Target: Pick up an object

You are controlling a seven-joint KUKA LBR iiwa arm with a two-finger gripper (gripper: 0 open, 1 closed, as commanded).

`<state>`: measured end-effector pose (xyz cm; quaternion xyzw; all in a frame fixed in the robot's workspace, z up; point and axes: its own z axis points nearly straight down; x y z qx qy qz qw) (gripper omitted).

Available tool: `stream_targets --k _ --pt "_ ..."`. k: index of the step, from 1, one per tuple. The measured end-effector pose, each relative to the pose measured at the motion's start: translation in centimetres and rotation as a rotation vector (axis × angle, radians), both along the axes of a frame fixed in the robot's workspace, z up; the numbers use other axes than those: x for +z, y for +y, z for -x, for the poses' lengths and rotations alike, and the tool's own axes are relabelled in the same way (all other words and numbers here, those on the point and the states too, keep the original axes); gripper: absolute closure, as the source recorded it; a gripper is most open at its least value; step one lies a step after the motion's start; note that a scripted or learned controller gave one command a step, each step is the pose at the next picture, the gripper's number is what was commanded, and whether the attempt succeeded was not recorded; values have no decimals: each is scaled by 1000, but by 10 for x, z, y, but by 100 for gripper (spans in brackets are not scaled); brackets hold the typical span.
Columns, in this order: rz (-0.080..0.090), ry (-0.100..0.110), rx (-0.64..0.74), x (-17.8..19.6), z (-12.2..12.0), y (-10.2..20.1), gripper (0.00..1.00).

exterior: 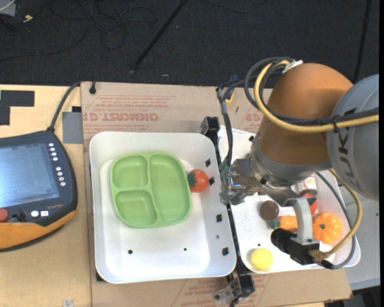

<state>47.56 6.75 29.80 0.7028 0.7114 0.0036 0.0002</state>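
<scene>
Gripper (233,189) state we cannot tell, wrist hiding it; just left of it sits a small tomato (199,180), likely light, smooth, roll-prone — best pinched across its middle.

Arm (307,126) reaching in from right, wrist bent downward.

The surface (147,104) is covered by a brown cardboard sheet printed with red lettering. Two shallow white bins sit on it side by side: the left bin (115,254) and the right bin (246,216), their inner walls touching. A teach pendant (27,181) with an orange base rests at the surface's left end.
</scene>
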Motion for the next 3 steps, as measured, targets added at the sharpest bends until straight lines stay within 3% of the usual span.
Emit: stream_targets --k 1,2,3 --pt "2 -6 -9 127 -1 3 100" --pt "8 24 -13 -59 -17 2 100" --pt "1 -7 -8 92 -13 23 100"
